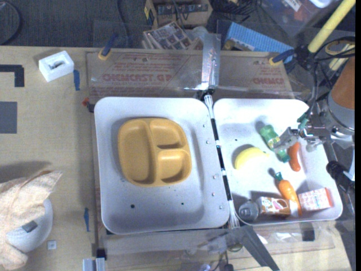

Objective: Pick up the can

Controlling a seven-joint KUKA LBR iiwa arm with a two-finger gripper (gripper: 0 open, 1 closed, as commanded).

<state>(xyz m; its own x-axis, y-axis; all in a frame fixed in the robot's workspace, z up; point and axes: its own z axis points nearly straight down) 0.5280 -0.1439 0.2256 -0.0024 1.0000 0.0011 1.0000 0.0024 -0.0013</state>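
The bench carries two shallow white bins side by side. In the left white bin lies a yellow plastic plate with three compartments, flat and a little toward the far side of the bin. The right white bin holds several small things. The can, a small metal can lying on its side with its grey round end toward the camera, rests in the near left corner of this bin, against the near wall, and its printed orange and white body points to the right. Just beside it on the right stands a small orange and white carton. An orange toy carrot with a green top lies just behind the can and the carton. A yellow lemon-shaped toy lies near the middle, and a green toy bottle is behind it. The two-finger gripper is at the right side of this bin, above a red-orange sausage-shaped toy, well apart from the can. The state of its fingers I cannot tell from this view
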